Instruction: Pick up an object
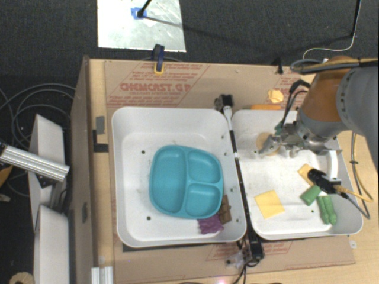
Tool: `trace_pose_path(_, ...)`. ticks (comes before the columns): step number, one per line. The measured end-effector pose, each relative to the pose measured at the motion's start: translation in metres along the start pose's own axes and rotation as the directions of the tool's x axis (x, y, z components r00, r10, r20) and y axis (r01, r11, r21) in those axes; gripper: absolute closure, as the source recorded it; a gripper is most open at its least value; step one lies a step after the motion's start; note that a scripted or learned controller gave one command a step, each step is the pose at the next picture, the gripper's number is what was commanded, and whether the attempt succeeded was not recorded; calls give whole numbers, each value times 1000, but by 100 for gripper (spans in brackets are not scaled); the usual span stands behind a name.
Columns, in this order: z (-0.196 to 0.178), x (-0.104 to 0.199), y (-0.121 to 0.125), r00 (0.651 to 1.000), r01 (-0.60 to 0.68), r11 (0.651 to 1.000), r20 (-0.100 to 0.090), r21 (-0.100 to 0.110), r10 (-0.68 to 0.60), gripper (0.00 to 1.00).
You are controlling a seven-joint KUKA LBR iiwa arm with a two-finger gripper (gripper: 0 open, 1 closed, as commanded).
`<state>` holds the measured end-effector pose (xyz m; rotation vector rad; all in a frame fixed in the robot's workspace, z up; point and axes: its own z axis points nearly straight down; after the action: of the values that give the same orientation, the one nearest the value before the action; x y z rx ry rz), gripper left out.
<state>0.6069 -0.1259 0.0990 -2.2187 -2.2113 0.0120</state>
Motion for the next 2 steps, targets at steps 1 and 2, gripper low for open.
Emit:
trace_pose_path(1, 14, 35, 48, 1000, 11, 1000, 1, -18, -11, 0)
trace_pose_path(2, 1, 32, 47, 1000, 9, 1000, 2, -21, -9, 100)
